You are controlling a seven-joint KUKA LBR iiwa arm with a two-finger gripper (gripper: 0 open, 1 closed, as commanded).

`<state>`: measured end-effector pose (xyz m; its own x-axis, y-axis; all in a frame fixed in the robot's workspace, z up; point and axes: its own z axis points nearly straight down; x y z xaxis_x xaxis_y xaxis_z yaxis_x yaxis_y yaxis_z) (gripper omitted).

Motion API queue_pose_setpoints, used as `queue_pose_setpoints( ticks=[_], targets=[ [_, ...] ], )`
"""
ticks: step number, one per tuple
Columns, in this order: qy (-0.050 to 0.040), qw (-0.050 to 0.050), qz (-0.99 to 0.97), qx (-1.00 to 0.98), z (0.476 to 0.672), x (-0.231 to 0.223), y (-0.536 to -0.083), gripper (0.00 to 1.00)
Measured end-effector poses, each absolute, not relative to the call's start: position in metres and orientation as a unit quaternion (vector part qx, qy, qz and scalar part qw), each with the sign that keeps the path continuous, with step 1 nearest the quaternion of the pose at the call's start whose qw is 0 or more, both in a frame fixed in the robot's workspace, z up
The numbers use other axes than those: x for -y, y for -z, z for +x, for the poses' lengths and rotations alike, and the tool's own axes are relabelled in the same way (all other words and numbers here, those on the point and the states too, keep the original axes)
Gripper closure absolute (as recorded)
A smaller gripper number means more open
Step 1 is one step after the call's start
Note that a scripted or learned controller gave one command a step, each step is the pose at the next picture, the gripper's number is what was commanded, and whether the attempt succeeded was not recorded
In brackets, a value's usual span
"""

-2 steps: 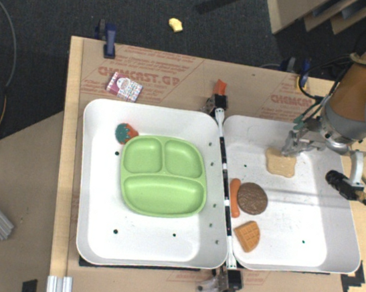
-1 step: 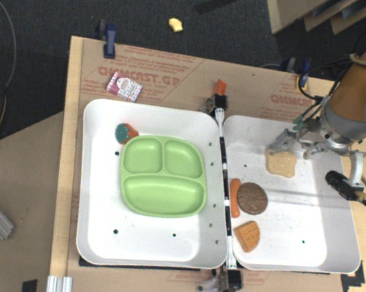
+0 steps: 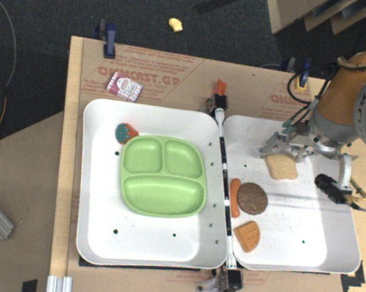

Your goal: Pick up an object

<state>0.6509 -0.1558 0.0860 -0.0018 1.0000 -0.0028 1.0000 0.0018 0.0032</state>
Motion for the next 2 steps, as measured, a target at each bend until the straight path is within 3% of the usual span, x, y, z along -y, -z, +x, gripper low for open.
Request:
queue_pose_setpoints(
  ticks=[1,2],
  targets=[
    [-0.0029,0.006,0.707,-0.707,0.6534,0.1564,-0.1002,1.00],
    [-0.0024,0.005,0.707,-0.707,0.6529,0.1563,-0.0991,0.00]
  ],
)
